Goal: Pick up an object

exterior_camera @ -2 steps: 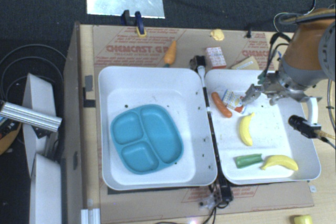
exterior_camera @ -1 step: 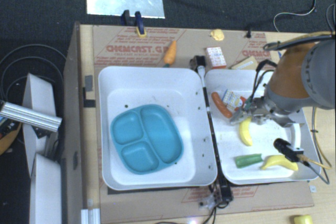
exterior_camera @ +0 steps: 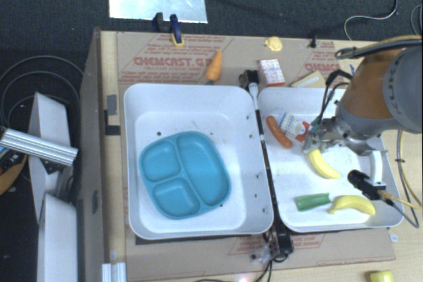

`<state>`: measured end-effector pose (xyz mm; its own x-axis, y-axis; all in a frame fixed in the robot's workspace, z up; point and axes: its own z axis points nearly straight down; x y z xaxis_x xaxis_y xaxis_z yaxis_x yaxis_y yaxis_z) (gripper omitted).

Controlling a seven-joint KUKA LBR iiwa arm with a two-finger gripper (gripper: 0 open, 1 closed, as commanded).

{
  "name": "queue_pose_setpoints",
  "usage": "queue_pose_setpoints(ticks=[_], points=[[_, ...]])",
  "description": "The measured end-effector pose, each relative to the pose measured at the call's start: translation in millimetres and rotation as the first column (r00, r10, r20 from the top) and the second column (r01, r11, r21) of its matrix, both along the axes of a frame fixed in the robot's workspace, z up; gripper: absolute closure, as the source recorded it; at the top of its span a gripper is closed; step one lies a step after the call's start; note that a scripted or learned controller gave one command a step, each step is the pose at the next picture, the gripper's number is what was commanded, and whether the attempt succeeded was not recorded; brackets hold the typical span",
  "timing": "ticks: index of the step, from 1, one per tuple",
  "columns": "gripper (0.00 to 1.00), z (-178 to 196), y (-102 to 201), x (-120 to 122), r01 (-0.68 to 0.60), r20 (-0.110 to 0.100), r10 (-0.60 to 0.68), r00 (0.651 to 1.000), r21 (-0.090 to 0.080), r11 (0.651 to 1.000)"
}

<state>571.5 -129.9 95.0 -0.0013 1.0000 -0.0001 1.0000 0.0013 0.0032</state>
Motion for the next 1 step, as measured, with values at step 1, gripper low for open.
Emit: queue_pose_setpoints(ticks=[1], points=[[1.00,94.6,53.9,-21.2,-0.007,0.003,0.007,1.000,0.001,1.000]])
